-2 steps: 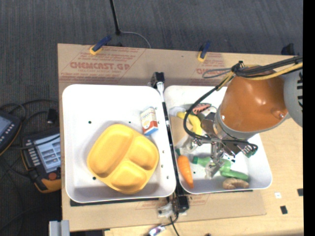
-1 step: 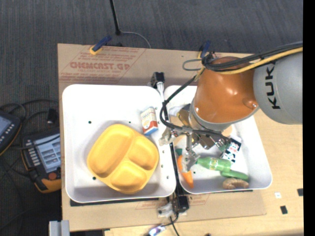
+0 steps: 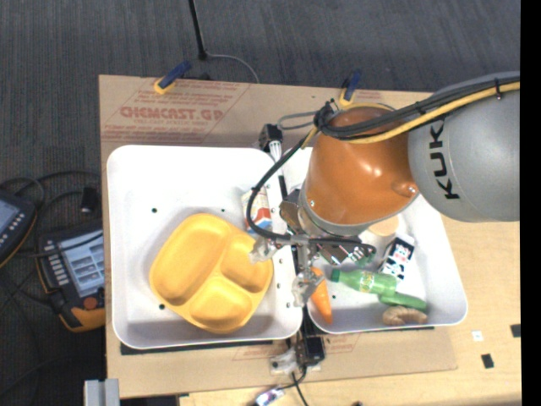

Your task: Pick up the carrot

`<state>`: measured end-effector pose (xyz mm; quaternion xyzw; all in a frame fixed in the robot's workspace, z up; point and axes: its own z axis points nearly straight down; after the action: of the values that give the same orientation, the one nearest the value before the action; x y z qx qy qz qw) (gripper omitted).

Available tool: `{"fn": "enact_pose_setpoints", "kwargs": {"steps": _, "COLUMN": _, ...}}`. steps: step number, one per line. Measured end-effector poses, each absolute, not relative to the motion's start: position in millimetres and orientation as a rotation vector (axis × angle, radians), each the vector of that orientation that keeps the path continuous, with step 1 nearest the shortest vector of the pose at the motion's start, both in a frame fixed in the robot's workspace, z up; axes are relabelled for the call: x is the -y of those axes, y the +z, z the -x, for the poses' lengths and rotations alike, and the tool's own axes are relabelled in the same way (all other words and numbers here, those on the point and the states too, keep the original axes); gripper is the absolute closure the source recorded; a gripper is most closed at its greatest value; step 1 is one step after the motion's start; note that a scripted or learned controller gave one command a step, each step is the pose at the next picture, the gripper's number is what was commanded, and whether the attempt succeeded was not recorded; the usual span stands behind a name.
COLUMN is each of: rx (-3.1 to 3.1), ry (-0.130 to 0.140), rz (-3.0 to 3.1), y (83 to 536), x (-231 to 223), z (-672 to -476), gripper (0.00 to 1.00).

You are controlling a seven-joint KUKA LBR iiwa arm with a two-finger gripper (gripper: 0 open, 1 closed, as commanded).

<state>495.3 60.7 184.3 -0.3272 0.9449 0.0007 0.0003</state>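
Note:
The carrot (image 3: 322, 301) is a small orange piece lying at the front left corner of the right bin (image 3: 446, 304), close to the wall between the two bins. My gripper (image 3: 306, 271) hangs under the orange wrist band (image 3: 359, 167), directly above the carrot's upper end and against the dividing wall. The wrist hides most of the gripper. I see nothing lifted off the bin floor.
A green bottle (image 3: 377, 282) lies just right of the carrot, with a brown lump (image 3: 404, 315) in front of it. A yellow divided plate (image 3: 211, 271) fills much of the left bin (image 3: 135, 184). A white bottle with a red and blue label (image 3: 261, 210) lies near the divider.

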Motion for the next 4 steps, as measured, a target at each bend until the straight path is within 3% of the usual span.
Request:
{"fn": "enact_pose_setpoints", "kwargs": {"steps": 1, "rx": -2.580, "ry": 0.002, "rz": 1.790, "y": 184.2, "x": -12.9, "z": -500.4, "gripper": 0.00}}
{"fn": "enact_pose_setpoints", "kwargs": {"steps": 2, "rx": -2.170, "ry": 0.004, "rz": 2.271, "y": 184.1, "x": -11.6, "z": -483.4, "gripper": 0.00}}
{"fn": "enact_pose_setpoints", "kwargs": {"steps": 3, "rx": -2.172, "ry": 0.007, "rz": 2.266, "y": 193.6, "x": -12.7, "z": -483.7, "gripper": 1.00}}
{"fn": "enact_pose_setpoints", "kwargs": {"steps": 4, "rx": -1.609, "ry": 0.005, "rz": 2.696, "y": 183.9, "x": 17.2, "z": -483.2, "gripper": 1.00}}
